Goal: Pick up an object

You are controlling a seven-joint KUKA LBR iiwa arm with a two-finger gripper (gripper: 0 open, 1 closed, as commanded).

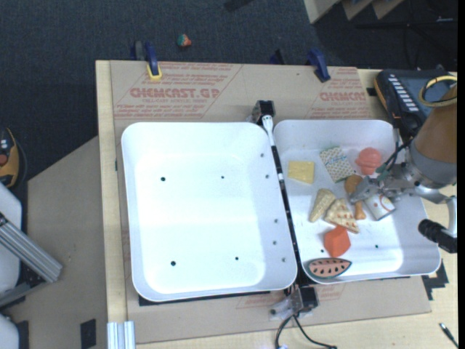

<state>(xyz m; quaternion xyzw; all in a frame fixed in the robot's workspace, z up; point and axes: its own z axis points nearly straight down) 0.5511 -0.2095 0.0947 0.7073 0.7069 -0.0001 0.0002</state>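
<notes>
Left bin floor open throughout; right bin crowded at centre by toy foods, free floor at 12 and 5 o'clock.

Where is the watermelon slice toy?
The red-and-green watermelon slice toy lies at the near edge of the right white bin, just below the orange block.

A board-topped bench bears two white bins: one well left of the jaws, one beneath them
</notes>
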